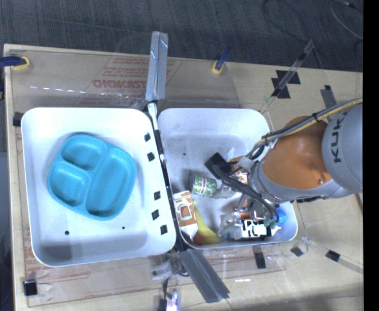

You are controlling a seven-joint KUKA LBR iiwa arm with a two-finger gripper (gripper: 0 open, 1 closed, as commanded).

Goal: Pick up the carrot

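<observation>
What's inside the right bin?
In the right bin: a small can, an orange-and-white carton and a yellow item. The arm covers the bin's right part; whatever lies beneath is hidden.

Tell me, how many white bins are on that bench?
2. The left bin holds a blue sectioned plate; the right bin, right beside it, holds small clutter beneath the robot arm. No more seem hidden.

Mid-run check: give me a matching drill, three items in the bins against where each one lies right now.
Things:
1. blue tray
2. small can
3. yellow item

Places:
a. lower edge of the right bin, as the camera sees it
b. left bin
c. middle of the right bin

Pairs: 1-b; 2-c; 3-a
</observation>
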